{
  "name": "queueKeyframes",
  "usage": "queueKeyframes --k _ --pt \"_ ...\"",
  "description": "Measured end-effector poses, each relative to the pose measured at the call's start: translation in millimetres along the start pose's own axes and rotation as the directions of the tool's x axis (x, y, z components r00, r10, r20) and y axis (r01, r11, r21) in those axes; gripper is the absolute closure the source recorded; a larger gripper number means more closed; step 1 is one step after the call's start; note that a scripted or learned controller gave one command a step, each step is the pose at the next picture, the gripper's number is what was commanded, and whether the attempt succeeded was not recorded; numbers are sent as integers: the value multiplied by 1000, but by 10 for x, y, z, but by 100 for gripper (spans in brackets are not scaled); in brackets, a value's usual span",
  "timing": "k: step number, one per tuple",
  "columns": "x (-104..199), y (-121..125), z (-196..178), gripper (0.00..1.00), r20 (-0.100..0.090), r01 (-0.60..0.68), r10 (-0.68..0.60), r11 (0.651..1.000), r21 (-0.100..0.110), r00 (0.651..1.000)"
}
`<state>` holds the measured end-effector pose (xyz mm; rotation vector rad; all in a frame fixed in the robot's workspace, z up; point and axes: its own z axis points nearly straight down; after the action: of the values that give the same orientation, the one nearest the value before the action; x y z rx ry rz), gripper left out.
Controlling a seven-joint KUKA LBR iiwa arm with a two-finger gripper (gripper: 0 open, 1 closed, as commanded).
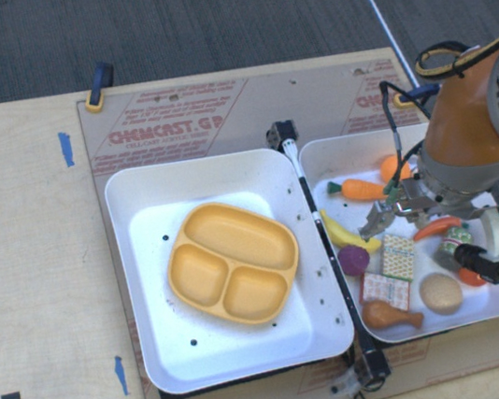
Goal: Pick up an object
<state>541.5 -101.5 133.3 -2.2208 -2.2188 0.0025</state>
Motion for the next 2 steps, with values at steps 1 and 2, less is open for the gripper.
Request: queueKeyframes --k 1,2 --pt "32 -176 437 0 7 0 0 1000 -20 1000" --pt "28 -159 316 100 8 -1 1 1000 -24 1000"
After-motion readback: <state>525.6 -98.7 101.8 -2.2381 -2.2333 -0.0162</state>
